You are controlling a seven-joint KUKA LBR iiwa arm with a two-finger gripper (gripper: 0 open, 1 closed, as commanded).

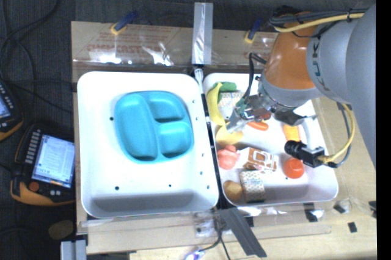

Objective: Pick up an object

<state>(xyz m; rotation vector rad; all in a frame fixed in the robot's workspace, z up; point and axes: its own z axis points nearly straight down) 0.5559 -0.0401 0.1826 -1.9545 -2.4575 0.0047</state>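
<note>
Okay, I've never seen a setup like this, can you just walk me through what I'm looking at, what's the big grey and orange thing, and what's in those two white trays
This is one picture from a camera fixed above a workbench, looking down at a slant. The grey and orange thing is a robot arm reaching in from the right. Its gripper, a two-finger claw, hangs low over the right bin. I can't tell whether it holds anything.

The left bin holds a blue divided tray. The right bin holds small toy foods: a banana, a pink piece, an orange one and some little boxes. A handheld control screen lies on the floor at left.
</note>
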